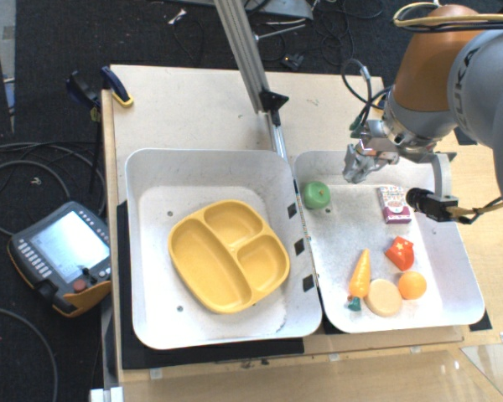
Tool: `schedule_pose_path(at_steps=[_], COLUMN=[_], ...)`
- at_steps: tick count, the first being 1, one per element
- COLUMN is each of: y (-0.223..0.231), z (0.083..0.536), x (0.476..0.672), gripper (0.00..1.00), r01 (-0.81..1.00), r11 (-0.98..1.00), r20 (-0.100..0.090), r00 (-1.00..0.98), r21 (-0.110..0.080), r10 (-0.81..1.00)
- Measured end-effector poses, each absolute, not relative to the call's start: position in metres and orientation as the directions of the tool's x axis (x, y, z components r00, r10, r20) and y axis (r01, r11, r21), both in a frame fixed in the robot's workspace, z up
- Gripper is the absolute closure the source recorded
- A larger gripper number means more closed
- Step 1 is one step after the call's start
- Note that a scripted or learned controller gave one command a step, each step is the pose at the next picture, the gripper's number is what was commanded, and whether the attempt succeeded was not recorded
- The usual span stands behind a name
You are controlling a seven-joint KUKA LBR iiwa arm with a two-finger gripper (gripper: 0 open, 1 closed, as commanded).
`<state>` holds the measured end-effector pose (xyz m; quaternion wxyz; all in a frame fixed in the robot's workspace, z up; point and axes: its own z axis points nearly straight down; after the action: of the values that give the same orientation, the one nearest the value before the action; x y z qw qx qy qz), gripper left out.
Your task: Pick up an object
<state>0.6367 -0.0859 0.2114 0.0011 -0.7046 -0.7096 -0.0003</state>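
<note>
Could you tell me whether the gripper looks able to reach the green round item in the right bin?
Probably yes: the gripper hovers just right of the green round item, which lies apart from the others.

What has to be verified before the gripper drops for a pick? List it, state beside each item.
1. Gripper over the right bin: ok, it hangs above the bin's far end.
2. Gripper holding nothing: ok, no item shows between its tips.
3. Finger opening: cannot tell, the tips are too small and blurred.
4. A target near the gripper: ok, the green round item lies just to its near left, apart from the others.
5. Items separated enough to grasp: not ok for the carrot, cream disc and orange ball, which crowd together.
6. Yellow divided tray out of the way: ok, it sits in the left bin.
</note>
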Motion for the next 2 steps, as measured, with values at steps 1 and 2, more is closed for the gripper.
schedule_pose_path(at_steps=[1, 2], y=[-0.031, 0.022], z=[0.207, 0.227], x=[0.627, 0.612], gripper=[1.00, 1.00], r01=[1.000, 1.000], r11=[0.008, 0.008], r20=[0.003, 0.003], r00=[-0.008, -0.008], r21=[-0.002, 0.000], r10=[1.000, 1.000])
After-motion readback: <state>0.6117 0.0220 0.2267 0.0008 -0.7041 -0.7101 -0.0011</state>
